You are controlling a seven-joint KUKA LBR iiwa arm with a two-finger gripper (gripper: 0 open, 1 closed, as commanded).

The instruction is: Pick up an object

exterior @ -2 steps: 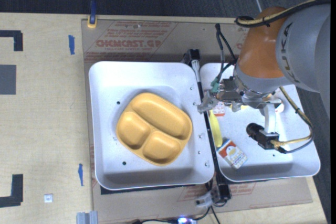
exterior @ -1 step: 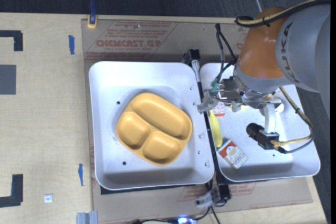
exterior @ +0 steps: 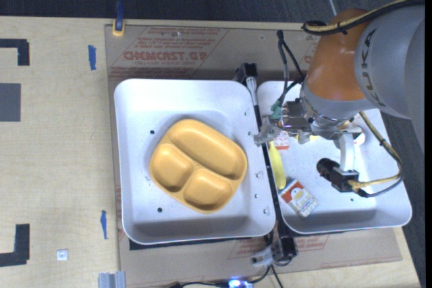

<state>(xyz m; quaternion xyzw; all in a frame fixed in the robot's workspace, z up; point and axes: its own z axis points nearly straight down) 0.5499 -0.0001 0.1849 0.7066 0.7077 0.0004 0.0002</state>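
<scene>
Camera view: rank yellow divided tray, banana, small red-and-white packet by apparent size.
1. yellow divided tray, in the left bin, clearly largest.
2. banana, along the right bin's left wall; its upper end is hidden under the arm, so its full length is unsure.
3. small red-and-white packet, smallest, though near the banana's visible part.

A single fixed camera looks down at a slant on the wooden table (exterior: 54,165) from above, near enough that the two white bins, left (exterior: 135,212) and right (exterior: 385,212), span most of the frame, dark floor along the top edge, the grey-and-orange arm (exterior: 364,57) entering from the right.
</scene>
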